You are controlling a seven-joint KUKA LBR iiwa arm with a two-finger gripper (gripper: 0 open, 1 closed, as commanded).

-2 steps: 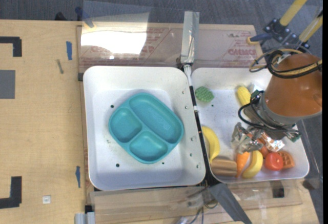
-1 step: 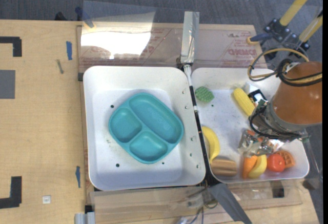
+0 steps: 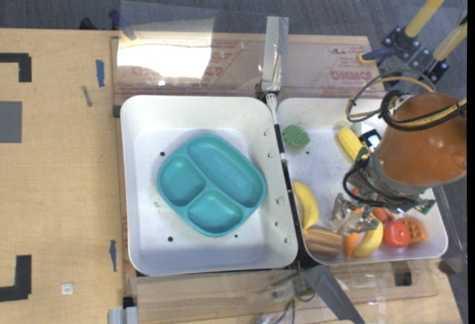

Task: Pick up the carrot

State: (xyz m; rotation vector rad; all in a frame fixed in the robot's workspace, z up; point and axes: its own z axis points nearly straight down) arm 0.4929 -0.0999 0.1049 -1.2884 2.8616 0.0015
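My gripper is low in the right bin, near its front, under the orange wrist band. A small orange piece that may be the carrot peeks out just right of the gripper, mostly hidden by the wrist. The gripper's metal parts overlap the toy food there, and I cannot make out whether anything is held.
Around the gripper lie a banana, a brown bread roll, a yellow-orange fruit piece and a tomato. Corn and a green vegetable lie farther back. The left bin holds a teal divided plate.
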